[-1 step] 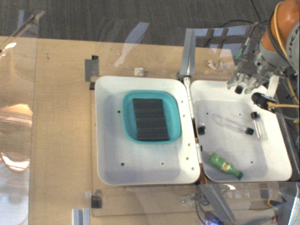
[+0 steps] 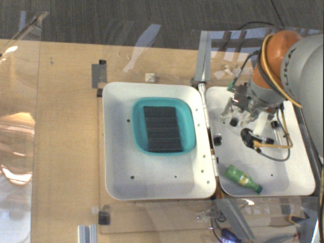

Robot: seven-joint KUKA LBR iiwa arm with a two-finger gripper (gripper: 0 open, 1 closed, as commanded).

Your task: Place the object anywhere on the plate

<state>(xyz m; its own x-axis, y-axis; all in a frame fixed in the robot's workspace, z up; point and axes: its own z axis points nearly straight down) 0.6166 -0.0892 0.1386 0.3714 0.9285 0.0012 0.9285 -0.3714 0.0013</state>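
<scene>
Arm bent over right bin [image 2: 304, 186], gripper [image 2: 234, 113] pointing down, grip state unclear

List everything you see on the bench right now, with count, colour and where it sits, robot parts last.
Shallow white plastic bins: two, white, side by side on the bench.
Teal rectangular plate: one, teal with a dark ribbed centre, in the left bin.
Green plastic bottle: one, green, lying on its side near the front of the right bin.
Wooden bench: one, light brown, under the bins.
Arm: one, grey with an orange band, over the right bin.
Tool: one, above the right bin's back half, apart from the bottle.
</scene>
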